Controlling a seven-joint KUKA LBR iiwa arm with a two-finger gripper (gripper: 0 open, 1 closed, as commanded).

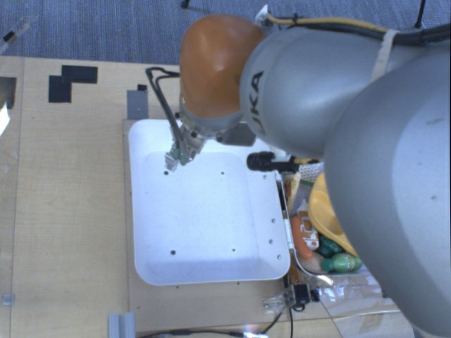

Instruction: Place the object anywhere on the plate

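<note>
Hanging over left white bin (204,259), claw (173,158), objects hidden behind arm (366,153)

The arm (338,111) is showing grey with an orange band (215,65), the bin (204,217) white, the surface (63,210) tan with black patches (70,82), the floor (91,20) blue

"UKA" — on the arm (331,111)

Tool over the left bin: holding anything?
Cannot tell. The tool hangs low over the left bin, too small and blurred to show anything in it.
</note>
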